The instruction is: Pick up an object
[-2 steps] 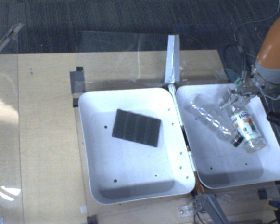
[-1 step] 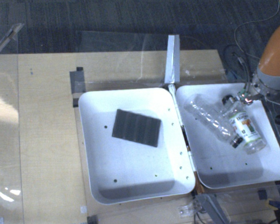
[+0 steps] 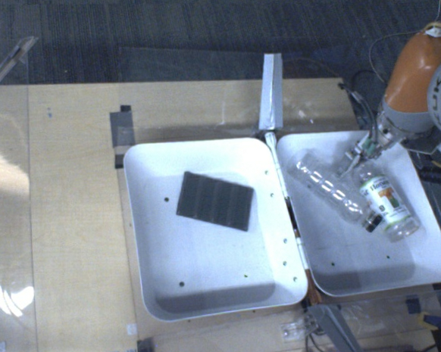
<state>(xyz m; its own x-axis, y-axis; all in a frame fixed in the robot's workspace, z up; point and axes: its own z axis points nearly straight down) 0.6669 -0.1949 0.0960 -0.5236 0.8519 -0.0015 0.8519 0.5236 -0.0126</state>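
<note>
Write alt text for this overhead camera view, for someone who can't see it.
A grey and orange robot arm reaches from the right, its gripper low over the right white bin, beside a clear plastic bottle and a clear ridged item. The left bin holds a dark ribbed rectangular pad.

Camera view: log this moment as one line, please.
gripper: low in right bin, near clear bottle | grasp: not evident | left bin: dark ridged pad untouched

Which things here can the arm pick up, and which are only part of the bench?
For the job: dark ridged pad in the left bin; clear bottle and labelled bottle in the right bin; gripper.

Just there: metal divider post; black bracket.
</note>
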